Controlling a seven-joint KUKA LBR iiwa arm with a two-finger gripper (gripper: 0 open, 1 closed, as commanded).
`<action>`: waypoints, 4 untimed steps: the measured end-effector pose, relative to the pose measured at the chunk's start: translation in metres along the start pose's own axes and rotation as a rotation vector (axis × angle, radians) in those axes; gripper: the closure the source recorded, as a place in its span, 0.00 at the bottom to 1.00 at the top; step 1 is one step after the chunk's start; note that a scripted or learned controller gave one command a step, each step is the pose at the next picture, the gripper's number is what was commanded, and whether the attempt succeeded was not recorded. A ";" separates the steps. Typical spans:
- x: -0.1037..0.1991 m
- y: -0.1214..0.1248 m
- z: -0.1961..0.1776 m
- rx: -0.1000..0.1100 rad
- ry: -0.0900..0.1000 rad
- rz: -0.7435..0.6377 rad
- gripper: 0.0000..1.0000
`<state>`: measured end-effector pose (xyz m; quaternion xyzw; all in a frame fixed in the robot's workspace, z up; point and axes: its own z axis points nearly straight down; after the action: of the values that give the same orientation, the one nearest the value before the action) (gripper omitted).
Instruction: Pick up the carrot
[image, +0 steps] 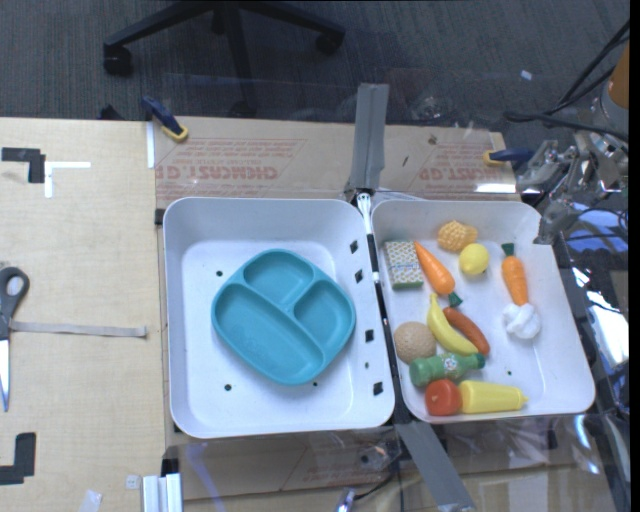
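An orange carrot (515, 281) with a green top lies in the right bin (560, 385), near its right wall and pointing down toward a white garlic bulb (521, 321). A second carrot (435, 268) lies slanted in the bin's upper middle. A darker orange one (468, 331) rests beside the banana (446, 330). My gripper (549, 214) hangs at the bin's upper right corner, above and to the right of the first carrot and apart from it. Nothing is visibly held.
The right bin also holds a corn piece (456, 236), a lemon (474, 260), a green sponge block (403, 264), a brown potato (415, 341), a tomato (442, 398) and a yellow piece (490, 398). In the left bin (185, 400) lies a blue divided plate (284, 316).
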<state>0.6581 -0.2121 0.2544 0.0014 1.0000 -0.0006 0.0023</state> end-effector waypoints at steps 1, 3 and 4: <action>0.006 -0.009 0.160 0.001 -0.002 0.100 0.00; 0.054 -0.009 0.148 0.004 -0.008 0.110 1.00; 0.159 0.009 0.159 0.000 0.002 -0.005 1.00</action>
<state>0.5002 -0.2024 0.0948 -0.0009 1.0000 -0.0006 0.0015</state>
